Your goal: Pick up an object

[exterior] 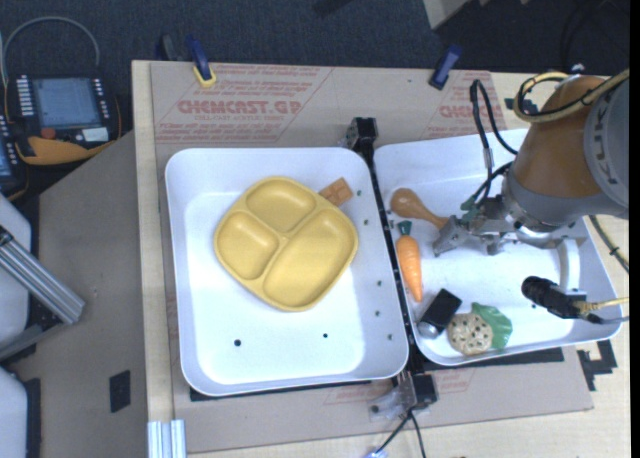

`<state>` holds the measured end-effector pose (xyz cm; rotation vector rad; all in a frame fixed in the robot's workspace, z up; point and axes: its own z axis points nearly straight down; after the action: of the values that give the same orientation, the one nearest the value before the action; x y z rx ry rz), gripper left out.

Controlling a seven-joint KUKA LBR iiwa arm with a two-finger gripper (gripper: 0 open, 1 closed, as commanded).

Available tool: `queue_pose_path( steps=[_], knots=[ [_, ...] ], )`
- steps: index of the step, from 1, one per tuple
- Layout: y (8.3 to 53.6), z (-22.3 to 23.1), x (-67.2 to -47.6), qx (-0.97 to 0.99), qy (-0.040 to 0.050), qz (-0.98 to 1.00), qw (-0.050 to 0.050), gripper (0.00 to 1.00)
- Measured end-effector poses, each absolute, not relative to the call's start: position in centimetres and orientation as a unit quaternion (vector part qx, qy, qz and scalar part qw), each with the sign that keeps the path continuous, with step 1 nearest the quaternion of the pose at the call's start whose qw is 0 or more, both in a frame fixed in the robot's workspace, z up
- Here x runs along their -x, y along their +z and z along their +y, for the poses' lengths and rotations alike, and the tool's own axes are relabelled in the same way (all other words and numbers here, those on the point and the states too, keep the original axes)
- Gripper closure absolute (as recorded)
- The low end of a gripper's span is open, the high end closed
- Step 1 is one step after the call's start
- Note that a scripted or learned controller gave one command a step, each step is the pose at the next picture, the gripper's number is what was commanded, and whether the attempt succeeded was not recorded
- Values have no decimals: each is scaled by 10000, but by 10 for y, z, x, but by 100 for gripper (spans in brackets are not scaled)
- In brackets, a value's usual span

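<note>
We see the gripper [452, 237] low in the right bin [440, 161], fingers too blurred to judge | block [337, 190] half hidden behind yellow tray [287, 242] in left bin [190, 276] | glossy carrot [409, 266], wooden spoon [416, 209], black piece [439, 310], cookie [467, 333] on green [494, 323]

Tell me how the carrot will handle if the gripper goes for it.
The carrot looks smooth and tapered, so it may slip toward its thin end when pinched. Its round body will probably roll if nudged from the side. It lies close to the bin wall, which could crowd a finger there.
</note>
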<state>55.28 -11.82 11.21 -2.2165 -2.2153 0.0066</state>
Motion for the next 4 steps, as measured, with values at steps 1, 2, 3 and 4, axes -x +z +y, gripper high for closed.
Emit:
queue_pose_path(
  steps=[1, 2, 3, 4],
  knots=[
    [126, -119, -555, 7076, 1, -7066, -6, 100],
    [172, -116, -562, 7067, -16, -7075, -30, 100],
    [228, -112, -573, 7064, -21, -7078, -35, 100],
    [256, -113, -574, 7067, -10, -7075, -22, 100]
  ],
)
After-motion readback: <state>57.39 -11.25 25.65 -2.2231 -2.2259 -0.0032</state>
